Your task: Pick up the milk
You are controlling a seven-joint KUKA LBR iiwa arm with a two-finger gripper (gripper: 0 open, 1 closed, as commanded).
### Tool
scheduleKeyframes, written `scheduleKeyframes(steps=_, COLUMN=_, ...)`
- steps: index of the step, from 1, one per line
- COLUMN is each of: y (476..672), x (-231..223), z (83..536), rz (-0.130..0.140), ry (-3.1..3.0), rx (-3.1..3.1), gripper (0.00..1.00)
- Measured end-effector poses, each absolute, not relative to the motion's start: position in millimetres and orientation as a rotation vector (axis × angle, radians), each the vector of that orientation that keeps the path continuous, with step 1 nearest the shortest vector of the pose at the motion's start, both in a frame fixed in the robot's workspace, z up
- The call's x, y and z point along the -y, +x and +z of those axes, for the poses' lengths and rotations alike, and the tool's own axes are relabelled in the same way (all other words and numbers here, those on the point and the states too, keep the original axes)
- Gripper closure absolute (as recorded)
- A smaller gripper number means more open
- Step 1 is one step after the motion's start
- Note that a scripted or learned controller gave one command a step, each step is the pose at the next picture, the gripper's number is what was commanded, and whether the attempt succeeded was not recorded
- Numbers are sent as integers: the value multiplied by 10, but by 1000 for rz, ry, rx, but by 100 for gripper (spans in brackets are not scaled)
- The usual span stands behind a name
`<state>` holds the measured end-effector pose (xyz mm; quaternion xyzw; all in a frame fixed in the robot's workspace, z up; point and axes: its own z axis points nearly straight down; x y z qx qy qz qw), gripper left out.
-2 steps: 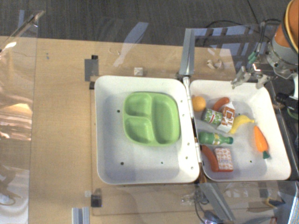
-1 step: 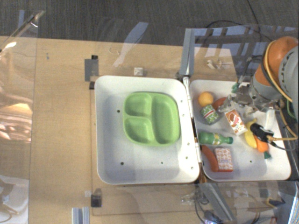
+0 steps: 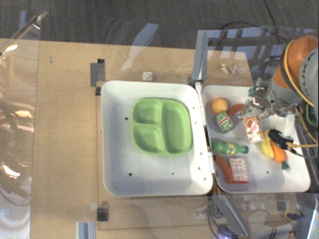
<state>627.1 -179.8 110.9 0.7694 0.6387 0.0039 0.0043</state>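
The milk [image 3: 253, 129] is a small white carton with red and orange print, lying tilted in the right bin [image 3: 299, 183] near its middle. My gripper [image 3: 256, 107] hangs at the bin's far side, directly above the carton's upper end and very close to it. Whether it touches the carton cannot be made out. The grey arm with its orange band [image 3: 299, 59] comes in from the upper right.
Around the milk lie an orange [image 3: 219, 105], a green can [image 3: 224, 122], a green bottle [image 3: 229, 147], a red sausage [image 3: 224, 167], a patterned box [image 3: 239, 170], a banana [image 3: 267, 148] and a carrot [image 3: 279, 154]. The left bin [image 3: 114, 178] holds a green divided plate [image 3: 162, 126].
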Motion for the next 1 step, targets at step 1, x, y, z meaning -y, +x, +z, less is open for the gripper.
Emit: scheduleKeyframes(steps=1, y=6451, x=1405, z=2238, rz=6, ry=2427, rx=-1986, gripper=100)
